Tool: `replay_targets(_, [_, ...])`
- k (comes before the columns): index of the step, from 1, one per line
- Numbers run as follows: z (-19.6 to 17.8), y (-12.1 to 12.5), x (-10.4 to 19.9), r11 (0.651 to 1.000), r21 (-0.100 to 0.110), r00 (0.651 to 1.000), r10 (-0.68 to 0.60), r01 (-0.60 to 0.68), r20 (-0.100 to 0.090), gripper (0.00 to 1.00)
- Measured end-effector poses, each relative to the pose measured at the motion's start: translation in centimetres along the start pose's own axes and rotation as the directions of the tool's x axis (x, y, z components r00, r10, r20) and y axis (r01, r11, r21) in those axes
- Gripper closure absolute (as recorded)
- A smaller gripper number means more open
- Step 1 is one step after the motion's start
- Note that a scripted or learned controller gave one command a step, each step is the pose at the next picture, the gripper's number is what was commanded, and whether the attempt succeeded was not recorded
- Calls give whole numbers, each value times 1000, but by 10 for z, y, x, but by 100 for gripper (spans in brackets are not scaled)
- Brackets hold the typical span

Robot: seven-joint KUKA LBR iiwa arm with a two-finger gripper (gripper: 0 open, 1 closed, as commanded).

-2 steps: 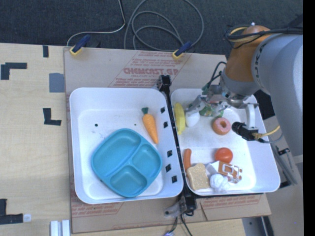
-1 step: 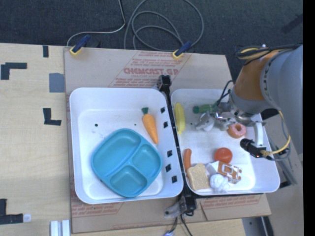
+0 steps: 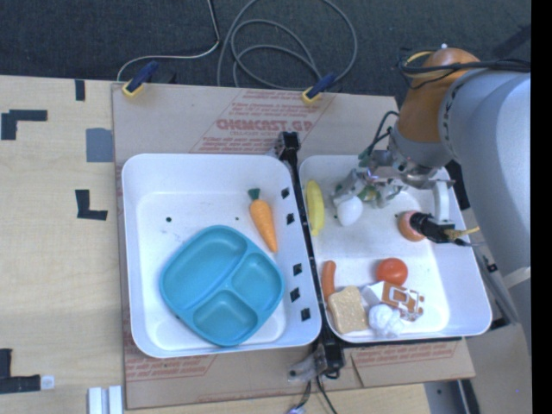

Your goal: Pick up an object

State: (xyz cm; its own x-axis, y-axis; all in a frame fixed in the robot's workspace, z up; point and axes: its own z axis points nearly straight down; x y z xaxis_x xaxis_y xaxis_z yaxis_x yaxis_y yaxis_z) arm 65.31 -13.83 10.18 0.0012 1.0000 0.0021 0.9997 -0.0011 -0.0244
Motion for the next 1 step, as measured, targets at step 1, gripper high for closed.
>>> replay_targets(1, [14,3,20,1000,8,1000,7,-7,1,0])
